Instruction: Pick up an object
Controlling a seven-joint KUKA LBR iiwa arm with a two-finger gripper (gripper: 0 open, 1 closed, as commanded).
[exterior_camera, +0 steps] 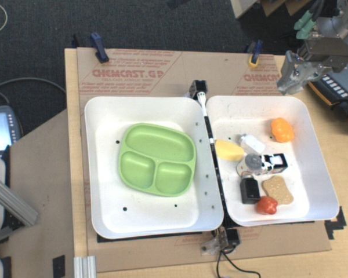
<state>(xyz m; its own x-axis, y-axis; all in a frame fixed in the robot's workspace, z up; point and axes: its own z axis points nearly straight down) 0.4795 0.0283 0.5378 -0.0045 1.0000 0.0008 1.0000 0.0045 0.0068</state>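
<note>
With the claw (290,77) poised above the far right corner of the right bin (322,172), its spread impossible to tell, the approach has barely begun; next it must descend over a piece such as the orange fruit (282,130) nearby.

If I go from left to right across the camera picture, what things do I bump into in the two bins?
Green plate in the left bin → yellow piece in the right bin → black block → red strawberry → orange fruit. The jumble in the middle overlaps, so I skip it.
</note>
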